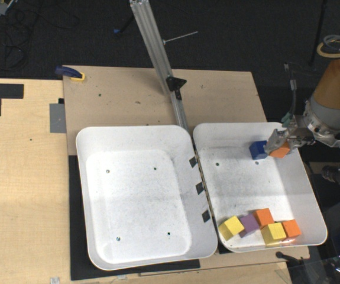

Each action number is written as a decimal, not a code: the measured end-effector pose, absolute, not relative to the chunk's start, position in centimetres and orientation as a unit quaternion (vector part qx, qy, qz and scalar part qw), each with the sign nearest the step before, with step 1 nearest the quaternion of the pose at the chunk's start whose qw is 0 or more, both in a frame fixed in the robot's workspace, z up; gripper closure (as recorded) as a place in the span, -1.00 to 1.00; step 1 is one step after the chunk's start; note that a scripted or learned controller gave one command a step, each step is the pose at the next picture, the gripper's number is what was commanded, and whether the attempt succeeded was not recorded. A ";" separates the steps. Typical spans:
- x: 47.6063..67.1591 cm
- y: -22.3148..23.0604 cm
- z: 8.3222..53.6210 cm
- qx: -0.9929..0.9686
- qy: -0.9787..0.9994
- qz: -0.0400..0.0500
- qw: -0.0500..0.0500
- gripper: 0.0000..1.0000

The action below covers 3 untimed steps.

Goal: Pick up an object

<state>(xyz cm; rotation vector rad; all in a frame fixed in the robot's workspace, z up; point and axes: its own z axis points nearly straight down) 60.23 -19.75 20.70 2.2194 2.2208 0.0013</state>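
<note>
Taking the right bin (311,185) as my landmark: at its near edge lies a cluster of blocks, close together. From left they are a yellow block (232,226), a purple block (249,223), an orange block (264,216), a second yellow block (273,233) and a second orange block (291,228) nearest the bin's right rim. None of them shows any writing or label that I can read.

Farther back, near the bin's far right corner, a blue block (258,150) rests on the bin floor. Just right of it is my tool (281,144), reaching in over the right rim. A small orange piece (281,152) shows right at the tool's tip, touching or nearly touching the blue block; I cannot tell whether the tool grips it, or how far the tool is open.

Left of the right bin sits the left bin (93,158), with black clips (200,188) along the seam between them. Beyond both bins, on the tabletop (116,96), a grey metal rail (158,52) slants away.
</note>
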 end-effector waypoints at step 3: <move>57.1 -10.1 25.5 0.705 0.709 -0.001 -0.003 1.00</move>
